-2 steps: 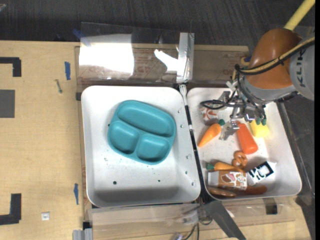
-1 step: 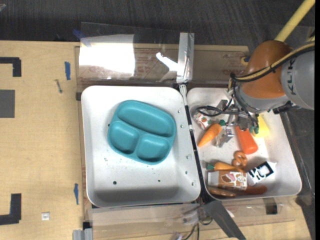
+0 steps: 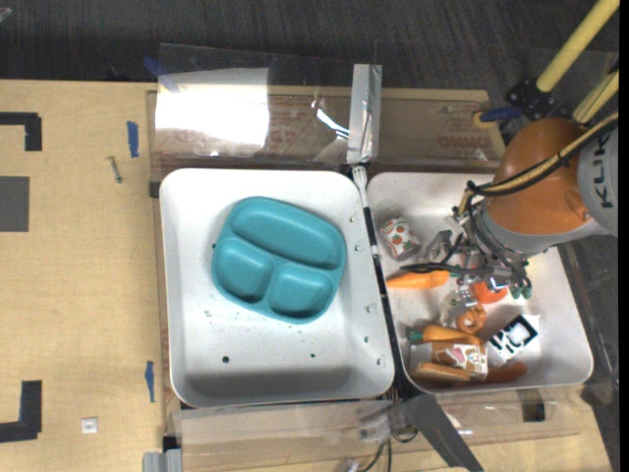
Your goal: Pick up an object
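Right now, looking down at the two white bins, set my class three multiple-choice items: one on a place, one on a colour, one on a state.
1. Where does the divided tray lie?
A. In the left bin
B. In the right bin
C. On the cardboard outside the bins

2. What colour is the divided tray?
A. Red
B. Teal
C. Yellow

3. How is the arm placed?
A. Raised over the left bin
B. Parked over the cardboard
C. Lowered among the small objects in the right bin

Answers:
1. A: the divided tray sits in the left bin.
2. B: its whole surface is teal.
3. C: the claw is down in the right bin, close to the carrot and the other small objects.
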Robot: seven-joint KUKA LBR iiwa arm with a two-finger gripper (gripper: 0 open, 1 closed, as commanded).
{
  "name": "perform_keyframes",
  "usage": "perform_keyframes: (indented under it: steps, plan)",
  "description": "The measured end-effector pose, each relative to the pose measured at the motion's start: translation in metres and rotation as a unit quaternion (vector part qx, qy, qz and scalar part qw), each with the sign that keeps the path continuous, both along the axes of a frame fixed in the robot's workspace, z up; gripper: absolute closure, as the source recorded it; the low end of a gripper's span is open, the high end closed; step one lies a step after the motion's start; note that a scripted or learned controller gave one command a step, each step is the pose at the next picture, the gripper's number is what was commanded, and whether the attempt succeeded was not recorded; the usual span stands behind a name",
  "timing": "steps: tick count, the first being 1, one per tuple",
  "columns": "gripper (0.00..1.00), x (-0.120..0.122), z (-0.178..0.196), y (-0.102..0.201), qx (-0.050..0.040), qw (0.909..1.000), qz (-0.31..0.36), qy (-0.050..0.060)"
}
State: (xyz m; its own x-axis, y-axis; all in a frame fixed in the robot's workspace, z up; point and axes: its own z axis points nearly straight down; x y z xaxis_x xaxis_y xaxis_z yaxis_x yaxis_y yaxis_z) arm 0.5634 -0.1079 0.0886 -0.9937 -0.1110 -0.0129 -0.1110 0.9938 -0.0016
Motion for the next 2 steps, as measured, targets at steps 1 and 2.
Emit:
perform_keyframes:
  steps: [1, 2]
  plan:
    - [0.0, -0.001, 0.0, -0.026, 0.0002, 0.997, 0.078, -0.001]
    - [0.0, -0.031, 0.0, -0.028, -0.0008, 1.0, 0.0, -0.002]
